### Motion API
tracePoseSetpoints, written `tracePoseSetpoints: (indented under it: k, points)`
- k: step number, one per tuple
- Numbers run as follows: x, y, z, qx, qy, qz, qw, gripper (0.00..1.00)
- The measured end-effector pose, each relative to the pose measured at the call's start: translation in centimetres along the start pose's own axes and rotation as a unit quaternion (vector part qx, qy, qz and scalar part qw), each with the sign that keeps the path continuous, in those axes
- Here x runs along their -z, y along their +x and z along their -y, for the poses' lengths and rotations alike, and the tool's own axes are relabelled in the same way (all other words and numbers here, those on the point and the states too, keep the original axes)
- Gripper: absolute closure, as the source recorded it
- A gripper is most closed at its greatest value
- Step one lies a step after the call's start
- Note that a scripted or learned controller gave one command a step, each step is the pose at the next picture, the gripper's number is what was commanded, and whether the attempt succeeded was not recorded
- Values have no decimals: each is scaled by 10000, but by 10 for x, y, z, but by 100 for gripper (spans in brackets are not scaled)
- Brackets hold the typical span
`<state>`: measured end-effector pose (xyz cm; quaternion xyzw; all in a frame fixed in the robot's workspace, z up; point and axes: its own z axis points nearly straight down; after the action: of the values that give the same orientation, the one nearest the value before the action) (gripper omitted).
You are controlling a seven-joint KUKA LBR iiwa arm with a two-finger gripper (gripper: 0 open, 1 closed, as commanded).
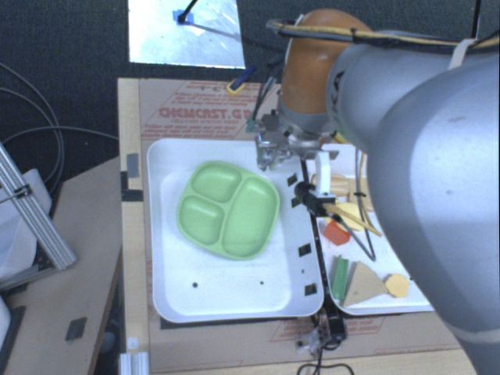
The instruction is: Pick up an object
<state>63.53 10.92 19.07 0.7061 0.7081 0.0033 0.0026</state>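
The tool [269, 156] is seen just above the far right corner of the green divided plate [229, 209], at the far edge of the left bin [168, 233]. Whether anything is gripped cannot be told, as its tip is small and blurred under the orange band [308, 61] of the arm [422, 155]. The green divided plate lies flat in the middle of the left bin, tilted cornerwise. To the right of the plate, across the wall between the bins, the right bin [391, 307] is seen with an orange block [337, 233], a green block [340, 276], a tan wedge [362, 284] and a yellow piece [397, 285] lying close together. A cardboard sheet [195, 112] lies on the worktop beyond the plate
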Motion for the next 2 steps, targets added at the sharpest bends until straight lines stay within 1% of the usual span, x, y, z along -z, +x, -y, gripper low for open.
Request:
tracePoseSetpoints:
  k: [1, 2]
  points:
    - [-39, 21, -34, 17, 23, 1, 10000, 100]
    - [52, 69, -18, 29, 1, -13, 10000, 100]
